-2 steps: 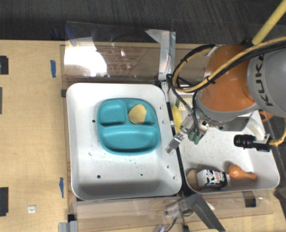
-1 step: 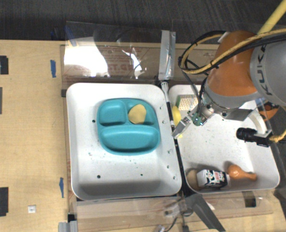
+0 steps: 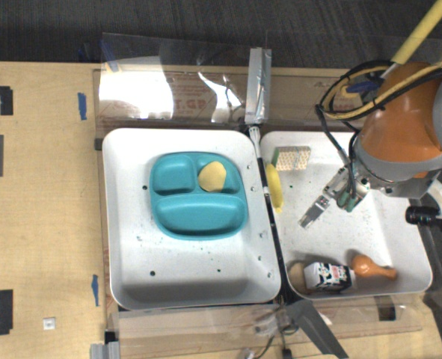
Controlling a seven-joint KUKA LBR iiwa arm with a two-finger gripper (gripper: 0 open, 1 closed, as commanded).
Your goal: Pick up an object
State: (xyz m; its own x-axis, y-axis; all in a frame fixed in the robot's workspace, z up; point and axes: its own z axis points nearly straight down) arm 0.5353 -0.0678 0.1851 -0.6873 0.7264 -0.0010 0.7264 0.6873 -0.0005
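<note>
My gripper (image 3: 327, 206) hangs over the middle of the right bin (image 3: 400, 230), below the orange wrist band, with bare bin floor under it. Nothing is visibly held. A yellow banana (image 3: 274, 187) lies along this bin's left wall, left of the gripper. A beige sponge (image 3: 292, 158) sits at the bin's back left. Along the front wall lie a dark bottle with a white label (image 3: 324, 276) and an orange-brown gourd-shaped toy (image 3: 372, 268). In the left bin (image 3: 131, 238), a teal divided plate (image 3: 198, 214) carries a yellow lemon (image 3: 212, 176) in its upper right compartment.
A grey divider (image 3: 268, 223) separates the two bins. Cables (image 3: 340, 99) loop behind the arm at the back right. A clear plastic sheet (image 3: 176, 88) stands behind the left bin. Cardboard bench surface (image 3: 34, 223) lies to the left.
</note>
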